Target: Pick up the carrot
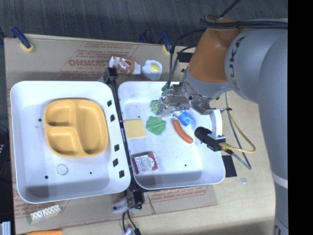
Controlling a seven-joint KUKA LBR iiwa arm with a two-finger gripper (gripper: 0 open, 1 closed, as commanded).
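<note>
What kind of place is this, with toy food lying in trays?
Probably a robotics lab test bench. A big grey robot arm reaches over two white bins clamped to cardboard, and play food such as a carrot lies there for picking practice.

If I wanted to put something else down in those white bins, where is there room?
Left bin: bare floor around the yellow tray. Right bin: free between red packet and carrot. It is crowded beneath the gripper, by the green leaf.

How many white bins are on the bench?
2. The left bin holds a yellow tray. The right bin holds the carrot and other toy food, with the arm's hand over it.
</note>
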